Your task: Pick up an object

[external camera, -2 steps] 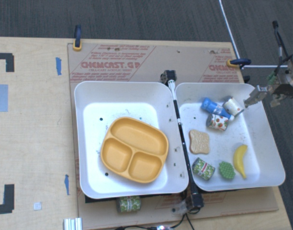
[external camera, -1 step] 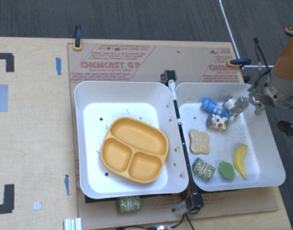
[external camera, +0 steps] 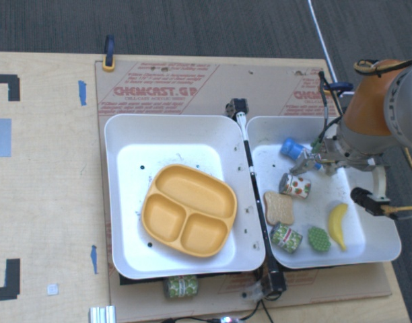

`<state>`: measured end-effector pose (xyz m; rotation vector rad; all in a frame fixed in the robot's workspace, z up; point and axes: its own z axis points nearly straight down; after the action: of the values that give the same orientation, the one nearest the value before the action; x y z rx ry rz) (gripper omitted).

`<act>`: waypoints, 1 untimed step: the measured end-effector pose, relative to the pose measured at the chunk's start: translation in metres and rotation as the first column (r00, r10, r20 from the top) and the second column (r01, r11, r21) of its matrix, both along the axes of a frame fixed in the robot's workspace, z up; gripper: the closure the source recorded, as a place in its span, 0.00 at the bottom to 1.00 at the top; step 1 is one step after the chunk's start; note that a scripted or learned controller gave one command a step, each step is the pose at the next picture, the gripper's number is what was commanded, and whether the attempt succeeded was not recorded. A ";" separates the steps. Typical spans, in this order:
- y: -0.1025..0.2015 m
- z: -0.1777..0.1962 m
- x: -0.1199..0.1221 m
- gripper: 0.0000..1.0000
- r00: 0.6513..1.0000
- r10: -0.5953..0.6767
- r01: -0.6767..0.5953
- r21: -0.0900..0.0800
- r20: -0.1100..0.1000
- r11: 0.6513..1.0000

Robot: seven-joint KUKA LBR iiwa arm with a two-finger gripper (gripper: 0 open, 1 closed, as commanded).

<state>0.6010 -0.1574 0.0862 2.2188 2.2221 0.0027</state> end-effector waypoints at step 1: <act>0.064 0.001 -0.026 0.00 1.000 0.001 -0.001 0.002 0.001 1.000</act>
<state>0.5747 -0.0934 0.0868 2.2184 2.2233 0.0061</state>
